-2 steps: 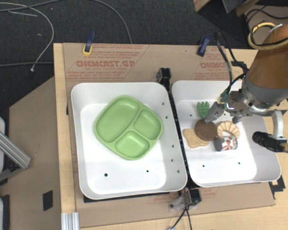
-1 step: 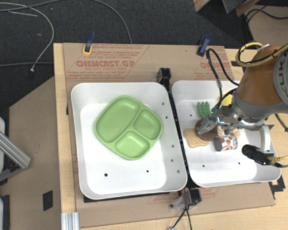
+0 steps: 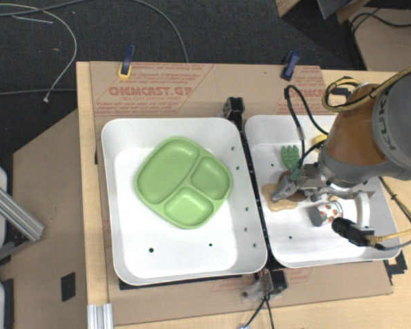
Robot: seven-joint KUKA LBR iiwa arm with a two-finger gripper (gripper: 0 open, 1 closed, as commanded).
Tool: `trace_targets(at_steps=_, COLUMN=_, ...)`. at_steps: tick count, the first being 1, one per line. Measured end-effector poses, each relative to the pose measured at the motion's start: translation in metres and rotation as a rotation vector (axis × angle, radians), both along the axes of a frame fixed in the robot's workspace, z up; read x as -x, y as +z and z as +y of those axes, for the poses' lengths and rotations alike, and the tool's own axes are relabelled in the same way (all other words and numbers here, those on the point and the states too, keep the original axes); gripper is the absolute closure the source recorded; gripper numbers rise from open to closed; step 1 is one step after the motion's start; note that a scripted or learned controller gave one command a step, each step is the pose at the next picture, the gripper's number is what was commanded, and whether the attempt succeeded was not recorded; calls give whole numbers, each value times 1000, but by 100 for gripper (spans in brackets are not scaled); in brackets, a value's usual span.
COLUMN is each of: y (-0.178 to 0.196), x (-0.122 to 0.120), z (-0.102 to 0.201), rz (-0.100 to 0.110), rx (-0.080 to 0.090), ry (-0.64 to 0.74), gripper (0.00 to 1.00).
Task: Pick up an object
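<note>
Cardboard-topped surface (image 3: 192, 88), two white bins. Tool (image 3: 288, 187) low in right bin (image 3: 288, 249), over tan object (image 3: 279, 203); finger state unclear. Centre before closing; green comb-like piece (image 3: 290, 156) at 12 o'clock.

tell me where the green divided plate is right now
In the camera view the green divided plate lies in the left white bin, around its middle, across the divider from the claw in the right bin.

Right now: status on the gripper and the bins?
Gripper low in right bin, over tan object; grasp unclear. Green item and grey piece close by. Green divided plate in left bin.
</note>
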State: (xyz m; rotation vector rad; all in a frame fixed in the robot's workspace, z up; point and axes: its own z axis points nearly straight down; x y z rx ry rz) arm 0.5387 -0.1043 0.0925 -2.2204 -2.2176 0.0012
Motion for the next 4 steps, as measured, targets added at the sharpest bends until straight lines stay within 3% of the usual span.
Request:
trace_targets(at_steps=1, y=14, x=-2, z=0, rz=-5, rx=0, ry=0, gripper=100)
trace_targets(at_steps=2, y=68, x=-13, z=-2, rz=-8, rx=3, ry=2, gripper=100)
trace_targets(at_steps=4, y=159, x=-11, z=0, rz=-9, rx=3, ry=3, gripper=100)
